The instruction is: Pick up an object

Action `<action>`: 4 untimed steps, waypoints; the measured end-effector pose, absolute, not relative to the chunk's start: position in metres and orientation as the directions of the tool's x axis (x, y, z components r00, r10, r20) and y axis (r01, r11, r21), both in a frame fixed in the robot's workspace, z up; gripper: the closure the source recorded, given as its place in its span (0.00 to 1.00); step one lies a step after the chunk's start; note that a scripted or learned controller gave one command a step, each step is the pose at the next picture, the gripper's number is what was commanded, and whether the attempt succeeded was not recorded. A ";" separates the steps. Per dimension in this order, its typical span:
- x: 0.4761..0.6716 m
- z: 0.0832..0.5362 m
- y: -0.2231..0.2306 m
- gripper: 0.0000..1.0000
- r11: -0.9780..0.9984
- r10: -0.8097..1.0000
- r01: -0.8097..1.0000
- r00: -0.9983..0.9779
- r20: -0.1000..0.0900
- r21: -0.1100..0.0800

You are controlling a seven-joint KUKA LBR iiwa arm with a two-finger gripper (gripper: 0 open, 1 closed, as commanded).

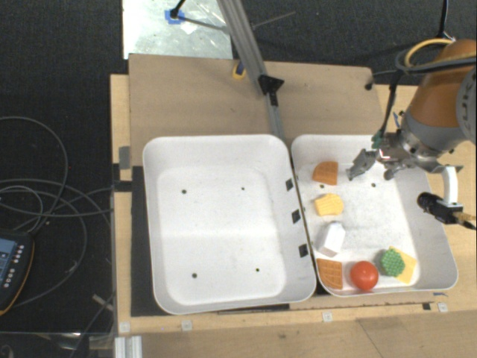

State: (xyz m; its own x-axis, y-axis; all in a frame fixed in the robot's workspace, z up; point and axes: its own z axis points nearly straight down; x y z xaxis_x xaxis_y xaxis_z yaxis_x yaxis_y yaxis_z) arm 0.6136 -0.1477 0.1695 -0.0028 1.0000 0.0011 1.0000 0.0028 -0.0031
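Two white bins sit on the brown bench (186, 95), the right bin (436, 263) holding an orange wedge (325, 173), beside which the gripper (377, 168) hovers with fingers spread and empty.

A tan wooden surface (194, 99) is sitting on dark carpeted floor (52, 51), which is showing all round it. Black cables (45, 192) are looping across the carpet at the left, near a handheld control pendant (11, 263) lying at the edge. A pale reflective floor panel (175, 21) is catching light beyond the surface, and a grey metal pole (242, 32) is slanting over it.
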 end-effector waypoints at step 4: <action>0.619 0.241 -0.137 1.00 0.007 1.000 1.000 -0.007 -0.001 0.008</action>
State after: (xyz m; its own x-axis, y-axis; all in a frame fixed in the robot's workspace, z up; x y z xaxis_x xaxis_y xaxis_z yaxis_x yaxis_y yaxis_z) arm 0.6194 -0.1366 0.2414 -0.0074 1.0000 -0.0015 0.9999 0.0074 0.0080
